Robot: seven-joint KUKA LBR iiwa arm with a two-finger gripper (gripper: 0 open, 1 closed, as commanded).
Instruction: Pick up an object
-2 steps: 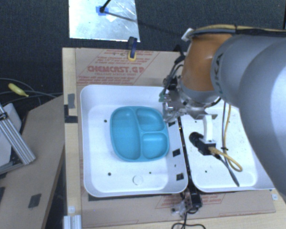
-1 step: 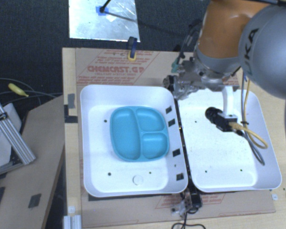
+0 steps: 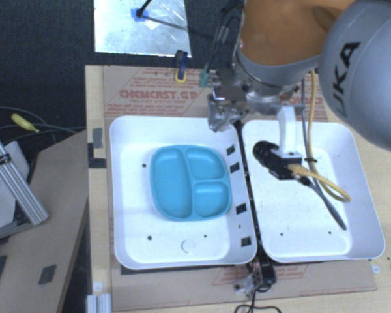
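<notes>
The end effector (image 3: 223, 115) hangs over the far edge of the two bins, right at the seam between them — whether it grips anything, I cannot tell from here. Out to the left, the left bin (image 3: 133, 240) carries a blue divided plate (image 3: 189, 182), lying flat near its middle, long axis running left to right, its two smaller compartments toward the seam. The right bin (image 3: 362, 230) sits alongside, both on the desk (image 3: 150, 93).
</notes>
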